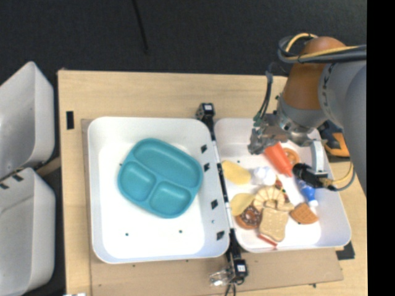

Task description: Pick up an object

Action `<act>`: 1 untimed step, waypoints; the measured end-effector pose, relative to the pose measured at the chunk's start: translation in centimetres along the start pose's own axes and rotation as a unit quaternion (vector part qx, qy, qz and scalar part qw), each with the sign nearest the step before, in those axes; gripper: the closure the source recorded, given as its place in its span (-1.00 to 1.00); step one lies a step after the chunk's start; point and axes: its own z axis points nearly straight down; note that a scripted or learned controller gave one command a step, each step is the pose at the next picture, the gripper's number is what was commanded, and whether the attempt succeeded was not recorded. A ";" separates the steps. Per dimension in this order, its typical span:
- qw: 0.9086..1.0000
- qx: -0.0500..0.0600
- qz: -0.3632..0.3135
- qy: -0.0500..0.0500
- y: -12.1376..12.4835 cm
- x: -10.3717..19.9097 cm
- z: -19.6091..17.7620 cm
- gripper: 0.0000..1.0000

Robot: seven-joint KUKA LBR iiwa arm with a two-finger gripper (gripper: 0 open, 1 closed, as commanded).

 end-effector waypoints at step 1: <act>1.000 0.000 0.000 0.000 1.1 0.1 -5.7 1.00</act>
